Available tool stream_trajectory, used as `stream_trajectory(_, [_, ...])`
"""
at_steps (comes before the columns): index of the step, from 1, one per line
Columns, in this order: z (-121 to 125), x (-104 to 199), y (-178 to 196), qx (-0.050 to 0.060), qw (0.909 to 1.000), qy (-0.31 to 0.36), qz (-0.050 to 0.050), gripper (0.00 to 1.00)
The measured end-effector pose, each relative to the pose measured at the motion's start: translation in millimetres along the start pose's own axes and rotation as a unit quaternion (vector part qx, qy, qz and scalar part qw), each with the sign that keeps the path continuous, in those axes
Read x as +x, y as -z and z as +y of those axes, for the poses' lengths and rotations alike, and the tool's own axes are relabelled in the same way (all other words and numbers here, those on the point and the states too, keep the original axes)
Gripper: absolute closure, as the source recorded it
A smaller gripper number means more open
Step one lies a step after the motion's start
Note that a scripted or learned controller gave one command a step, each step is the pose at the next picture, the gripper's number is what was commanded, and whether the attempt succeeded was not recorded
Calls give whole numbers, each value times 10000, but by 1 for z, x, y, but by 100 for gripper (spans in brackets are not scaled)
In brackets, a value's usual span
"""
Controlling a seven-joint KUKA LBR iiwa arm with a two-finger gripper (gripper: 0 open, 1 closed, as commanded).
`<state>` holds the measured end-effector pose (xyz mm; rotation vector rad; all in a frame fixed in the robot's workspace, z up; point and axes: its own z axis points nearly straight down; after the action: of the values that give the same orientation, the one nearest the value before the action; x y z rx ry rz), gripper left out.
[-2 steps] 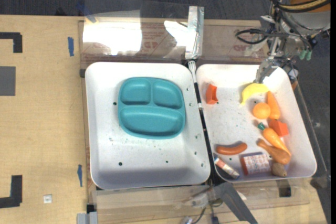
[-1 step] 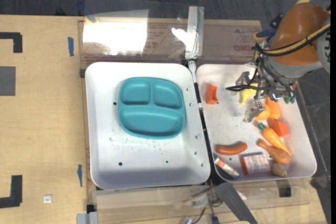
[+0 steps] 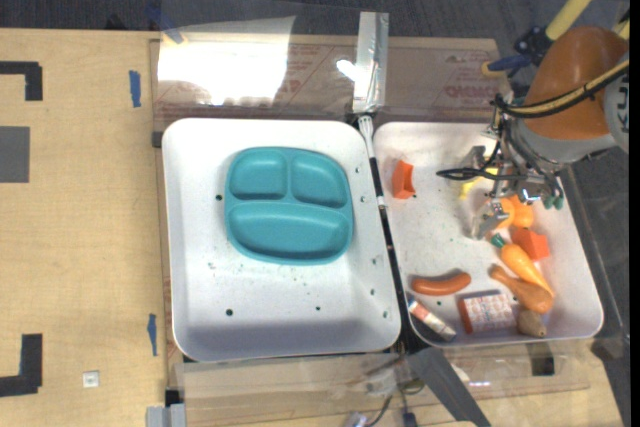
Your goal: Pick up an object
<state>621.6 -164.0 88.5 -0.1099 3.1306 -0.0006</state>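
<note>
Over on the left, the left bin carries a teal divided plate, and nothing on it needs lifting. Crossing the divider, the right bin holds the pickings: an orange wedge, a toy sausage, a small red-labelled box whose print is too fine to read, then toy carrots piled by the far wall. The tool hangs low over that carrot cluster, and whether it is clenched or released I cannot tell. Best play, I'd say: drop straight on one carrot, clear of its neighbours. Faint red lettering on the clear panel behind stays illegible.
</note>
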Motion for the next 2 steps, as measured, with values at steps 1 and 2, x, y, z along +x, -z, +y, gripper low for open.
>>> stream_trajectory(1, [5, 0, 0, 0, 9992, -409, 7, 0])
stream_trajectory(2, [5, -4, 15, 16, 9991, -405, -82, 100])
